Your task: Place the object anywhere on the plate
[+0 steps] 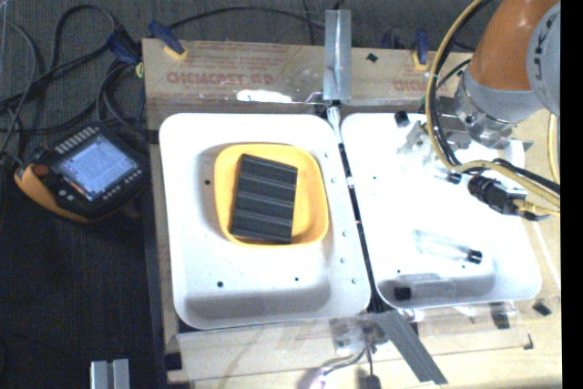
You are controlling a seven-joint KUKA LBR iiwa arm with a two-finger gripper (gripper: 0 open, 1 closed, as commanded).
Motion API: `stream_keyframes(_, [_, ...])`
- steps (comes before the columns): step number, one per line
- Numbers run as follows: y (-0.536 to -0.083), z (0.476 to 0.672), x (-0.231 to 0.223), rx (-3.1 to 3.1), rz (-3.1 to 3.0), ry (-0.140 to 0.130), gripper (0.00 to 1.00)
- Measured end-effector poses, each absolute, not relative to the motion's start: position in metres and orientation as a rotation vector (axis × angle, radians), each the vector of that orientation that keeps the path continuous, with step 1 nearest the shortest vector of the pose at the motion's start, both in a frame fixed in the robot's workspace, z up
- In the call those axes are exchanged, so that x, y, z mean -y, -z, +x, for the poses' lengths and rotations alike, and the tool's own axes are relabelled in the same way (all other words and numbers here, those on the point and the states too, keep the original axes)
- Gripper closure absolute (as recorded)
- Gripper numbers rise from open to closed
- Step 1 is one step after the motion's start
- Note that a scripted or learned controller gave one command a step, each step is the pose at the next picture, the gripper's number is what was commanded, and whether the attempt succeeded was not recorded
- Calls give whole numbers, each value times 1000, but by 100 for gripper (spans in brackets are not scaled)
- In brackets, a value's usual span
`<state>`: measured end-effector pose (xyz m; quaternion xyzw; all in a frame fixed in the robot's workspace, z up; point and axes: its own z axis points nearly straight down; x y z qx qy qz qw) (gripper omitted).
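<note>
The dark ribbed block (265, 197) sits flat on the yellow plate (314, 205) in the left bin (255, 296), a bit tilted, with plate rim showing all round it and plenty of bare white bin floor outside that. Over in the right bin (510, 273) the arm (510, 41) hangs above the top right corner with its cables looping down, and the gripper (435, 134) is so buried under them I can't tell how it stands. A small clear pen-like thing (446, 246) lies near that bin's front, and the wooden tabletop (273, 73) sits on dark carpet with a handheld pendant (86, 173) off to the left.
</note>
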<state>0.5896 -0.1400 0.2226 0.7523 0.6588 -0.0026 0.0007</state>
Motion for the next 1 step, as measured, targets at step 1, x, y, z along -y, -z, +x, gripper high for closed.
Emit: stream_keyframes(1, [-223,590,140,-2069,2362,7,0])
